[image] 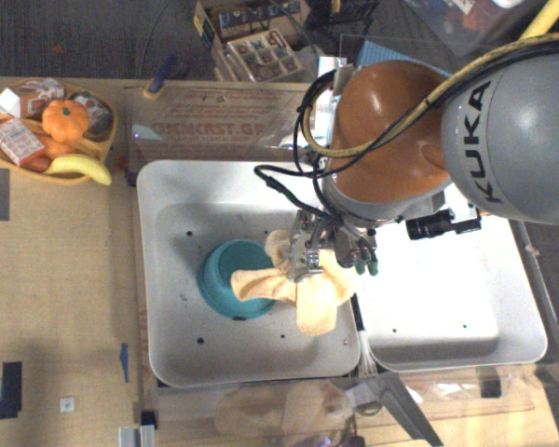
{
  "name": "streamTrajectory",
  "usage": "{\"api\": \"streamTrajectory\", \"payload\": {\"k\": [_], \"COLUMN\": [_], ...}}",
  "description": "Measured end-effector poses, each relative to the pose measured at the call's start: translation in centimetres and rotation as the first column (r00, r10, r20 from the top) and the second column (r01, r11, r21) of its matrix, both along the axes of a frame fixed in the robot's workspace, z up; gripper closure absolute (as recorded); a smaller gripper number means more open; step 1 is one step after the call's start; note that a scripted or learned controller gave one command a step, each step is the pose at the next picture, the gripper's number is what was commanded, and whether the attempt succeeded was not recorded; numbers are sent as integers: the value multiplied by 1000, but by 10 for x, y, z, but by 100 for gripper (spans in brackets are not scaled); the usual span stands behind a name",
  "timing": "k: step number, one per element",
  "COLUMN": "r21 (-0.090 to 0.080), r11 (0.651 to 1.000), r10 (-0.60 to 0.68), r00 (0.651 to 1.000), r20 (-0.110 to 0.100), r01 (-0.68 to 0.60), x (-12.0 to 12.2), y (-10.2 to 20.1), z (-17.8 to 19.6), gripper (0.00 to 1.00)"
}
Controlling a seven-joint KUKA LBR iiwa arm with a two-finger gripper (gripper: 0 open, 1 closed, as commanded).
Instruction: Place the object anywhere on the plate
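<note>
1. Yellow cloth [303, 291] lies in the left bin [168, 343], draped partly over the teal plate [225, 277]
2. Gripper [309, 261] sits right on the cloth, fingers closed on its bunched top
3. Arm [484, 128] reaches in from the right, "KUKA" readable on its grey shell
4. Far left, a fruit basket [47, 138]

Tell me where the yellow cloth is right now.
The yellow cloth lies in the left bin near its right wall, draped partly over the right edge of the teal plate, directly beneath the gripper.
</note>
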State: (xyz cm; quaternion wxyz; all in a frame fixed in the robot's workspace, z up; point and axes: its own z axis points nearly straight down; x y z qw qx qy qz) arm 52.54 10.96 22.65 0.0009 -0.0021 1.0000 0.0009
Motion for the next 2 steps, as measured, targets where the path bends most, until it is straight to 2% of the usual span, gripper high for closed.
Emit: {"api": "streamTrajectory", "payload": {"k": [1,2], "r21": [0,0], "r11": [1000,1000], "r10": [2,2], "r00": [1000,1000], "r20": [-1,0], "r01": [-2,-2], "x": [-29,-29], "y": [43,43], "z": [-1,-1], "gripper": [100,0]}}
